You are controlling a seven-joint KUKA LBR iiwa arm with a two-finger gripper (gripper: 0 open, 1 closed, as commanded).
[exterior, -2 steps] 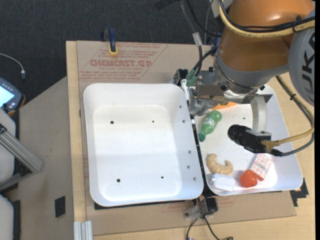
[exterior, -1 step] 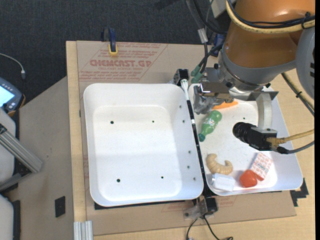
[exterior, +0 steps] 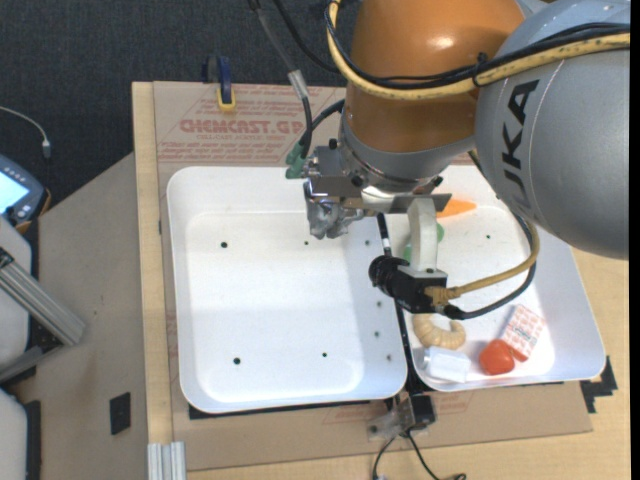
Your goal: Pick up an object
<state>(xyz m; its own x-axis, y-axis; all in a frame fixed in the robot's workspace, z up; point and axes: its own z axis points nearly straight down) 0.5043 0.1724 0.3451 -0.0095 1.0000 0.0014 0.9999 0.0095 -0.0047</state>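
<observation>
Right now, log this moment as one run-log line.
arm: over the seam between bins | gripper: low over left bin, grip not visible | right bin: red object, croissant-shaped piece, orange piece | pick: unconfirmed

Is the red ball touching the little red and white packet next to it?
Touching, it seems. In the camera view the red ball sits right against the lower corner of the red and white packet in the right bin, with no white showing between them.

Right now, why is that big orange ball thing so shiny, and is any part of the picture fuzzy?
In the camera view, the orange band shows a bright glare streak from lights overhead; the arm casts a soft shadow on the left bin; the small things in the right bin look a little blurry.
</observation>
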